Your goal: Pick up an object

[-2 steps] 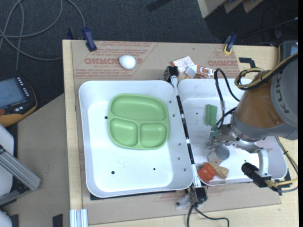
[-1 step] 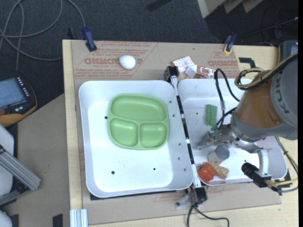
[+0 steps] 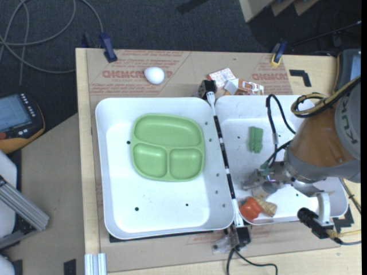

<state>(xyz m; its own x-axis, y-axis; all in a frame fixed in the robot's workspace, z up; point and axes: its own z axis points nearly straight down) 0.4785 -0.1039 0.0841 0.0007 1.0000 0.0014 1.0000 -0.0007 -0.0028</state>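
In the right bin [image 3: 241, 110] a small green block [image 3: 255, 139] lies near the middle. A red round object [image 3: 250, 209] and a tan piece [image 3: 267, 207] lie together at the bin's front left corner. My gripper [image 3: 259, 180] hangs low over the bin floor, just above the red and tan pieces and below the green block. The grey and orange arm [image 3: 315, 145] covers the bin's right half.
The left bin [image 3: 114, 171] holds a green divided plate [image 3: 167, 146]. A white egg-shaped ball [image 3: 153, 74] and small printed packets [image 3: 229, 83] lie on the bench behind the bins. A black cable [image 3: 274, 119] loops over the right bin.
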